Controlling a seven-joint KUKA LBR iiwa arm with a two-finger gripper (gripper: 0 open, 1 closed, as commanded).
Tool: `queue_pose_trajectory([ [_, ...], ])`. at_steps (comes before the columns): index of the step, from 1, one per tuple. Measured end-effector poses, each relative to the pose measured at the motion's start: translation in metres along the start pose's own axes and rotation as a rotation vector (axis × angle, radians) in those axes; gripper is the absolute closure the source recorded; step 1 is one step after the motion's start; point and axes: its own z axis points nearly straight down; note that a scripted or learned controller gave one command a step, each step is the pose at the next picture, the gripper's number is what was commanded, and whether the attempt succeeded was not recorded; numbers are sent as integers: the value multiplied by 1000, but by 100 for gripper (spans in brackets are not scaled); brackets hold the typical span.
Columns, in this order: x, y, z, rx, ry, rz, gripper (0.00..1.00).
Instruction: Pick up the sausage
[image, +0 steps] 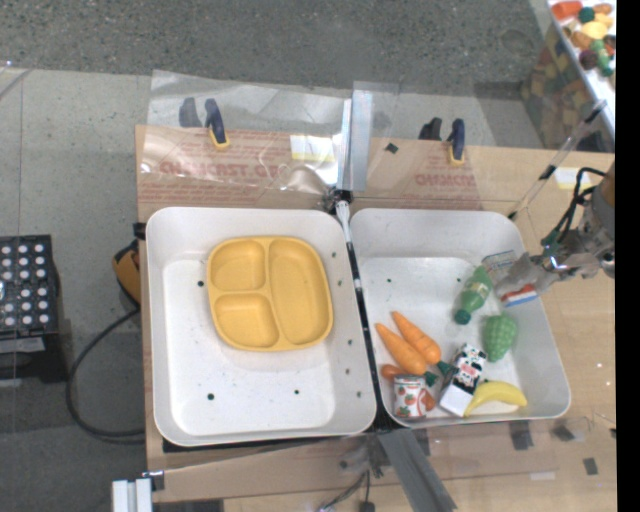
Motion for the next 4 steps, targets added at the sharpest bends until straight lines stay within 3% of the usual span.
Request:
queue_pose_trajectory([
  [1, 56, 7, 158, -11, -2, -346, 100],
  [2, 91, 39, 173, 0, -1, 186, 100],
  [4, 90, 36, 156, 8, 0, 190, 100],
])
